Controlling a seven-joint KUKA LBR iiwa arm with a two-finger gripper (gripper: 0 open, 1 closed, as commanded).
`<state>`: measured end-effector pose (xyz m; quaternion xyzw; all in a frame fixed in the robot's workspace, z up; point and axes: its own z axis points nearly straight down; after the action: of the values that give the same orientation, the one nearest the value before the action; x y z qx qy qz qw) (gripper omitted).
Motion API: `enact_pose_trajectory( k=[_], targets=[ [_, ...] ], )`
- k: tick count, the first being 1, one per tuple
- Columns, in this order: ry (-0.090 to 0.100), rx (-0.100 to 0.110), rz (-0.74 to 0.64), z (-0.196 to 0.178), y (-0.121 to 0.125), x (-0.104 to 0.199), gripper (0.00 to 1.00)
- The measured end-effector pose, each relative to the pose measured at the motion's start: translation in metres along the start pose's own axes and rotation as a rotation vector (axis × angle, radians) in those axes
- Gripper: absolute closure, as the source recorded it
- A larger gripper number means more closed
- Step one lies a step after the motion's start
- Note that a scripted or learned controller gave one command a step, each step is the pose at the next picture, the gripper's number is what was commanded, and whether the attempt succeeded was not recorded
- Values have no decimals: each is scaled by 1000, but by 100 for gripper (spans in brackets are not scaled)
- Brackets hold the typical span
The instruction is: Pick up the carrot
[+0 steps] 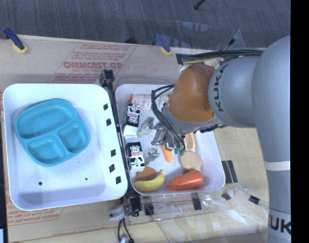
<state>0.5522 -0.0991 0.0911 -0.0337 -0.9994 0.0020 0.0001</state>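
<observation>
The carrot (167,154) is a small orange piece with a green top, lying in the right bin (211,145) near its middle. My gripper (155,139) hangs low over that bin, just to the left of the carrot and right against it. The orange-banded wrist (192,92) covers the bin's upper right part. I cannot make out whether the carrot is in the gripper's grasp.
Along the right bin's front edge lie a yellow banana (148,184), a brown piece (146,173), a red pepper (185,180) and a round beige item (190,161). Printed cartons (133,114) sit by its left wall. The left bin (23,186) holds a blue divided plate (50,130).
</observation>
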Motion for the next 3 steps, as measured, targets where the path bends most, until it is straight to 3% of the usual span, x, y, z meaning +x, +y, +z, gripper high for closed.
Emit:
enact_pose_trajectory(
  k=[1,2,3],
  targets=[
    [-3,1,-10,-11,2,-2,100],
    [1,-4,133,-52,-15,61,100],
    [-6,-3,-382,-3,-16,45,100]
  ],
)
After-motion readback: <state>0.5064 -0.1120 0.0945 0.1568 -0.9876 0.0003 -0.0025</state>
